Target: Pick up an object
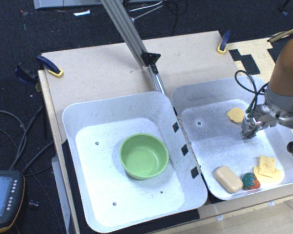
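Along the bottom edge of the right bin, lower right of the frame, we see three small items in a row: a tan oblong piece, a red-and-green toy touching its right end, and a yellow wedge just beside that. All three look like light play food; we judge them stiff enough to take a pinch, and smooth enough to slip. The tan piece, lying at a slant, seems best taken across its narrow width, and the wedge across its flat sides. The toy, packed between its neighbours, looks the hardest to reach cleanly.

Higher in the same bin, right of centre, a yellow lump lies alone, with room on all sides. It looks light and rounded, so we would take it across its middle.

Our gripper hangs just below and right of that lump, low over the bin floor, pointing down and leftward. Whether it is open or closed we cannot tell, and nothing visible sits in its grasp.

The arm comes in from the right edge of the frame, bent over the bin's far right corner.

In the left bin, centre of the frame, stands a green bowl, upright, well apart from the gripper.
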Robot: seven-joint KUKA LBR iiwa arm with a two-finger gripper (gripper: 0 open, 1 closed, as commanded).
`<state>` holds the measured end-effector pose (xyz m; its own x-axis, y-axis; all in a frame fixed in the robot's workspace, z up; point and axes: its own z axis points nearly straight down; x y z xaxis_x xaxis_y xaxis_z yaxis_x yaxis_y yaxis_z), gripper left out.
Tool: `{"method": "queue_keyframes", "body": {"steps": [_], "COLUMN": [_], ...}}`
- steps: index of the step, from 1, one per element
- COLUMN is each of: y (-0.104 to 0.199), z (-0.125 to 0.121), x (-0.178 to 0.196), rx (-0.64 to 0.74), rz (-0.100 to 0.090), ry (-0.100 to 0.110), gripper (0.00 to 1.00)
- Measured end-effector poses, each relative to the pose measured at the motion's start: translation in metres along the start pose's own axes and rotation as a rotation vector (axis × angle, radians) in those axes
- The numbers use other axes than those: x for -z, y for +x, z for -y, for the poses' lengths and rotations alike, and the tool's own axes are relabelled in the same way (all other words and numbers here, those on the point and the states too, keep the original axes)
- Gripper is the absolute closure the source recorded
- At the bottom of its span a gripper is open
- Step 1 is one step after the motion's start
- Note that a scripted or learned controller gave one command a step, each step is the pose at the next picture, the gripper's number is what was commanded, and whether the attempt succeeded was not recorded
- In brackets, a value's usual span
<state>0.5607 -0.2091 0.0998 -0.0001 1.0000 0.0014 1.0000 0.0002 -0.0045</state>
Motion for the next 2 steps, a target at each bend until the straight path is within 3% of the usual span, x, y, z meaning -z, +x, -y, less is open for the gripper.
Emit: {"method": "queue_keyframes", "body": {"steps": [1, 2], "y": [-0.001, 0.005], "z": [-0.001, 0.005], "x": [0.013, 0.061], "rx": [0.0, 0.0], "rz": [0.002, 0.002], "ry": [-0.005, -0.008], "gripper": [1.0, 1.0]}}
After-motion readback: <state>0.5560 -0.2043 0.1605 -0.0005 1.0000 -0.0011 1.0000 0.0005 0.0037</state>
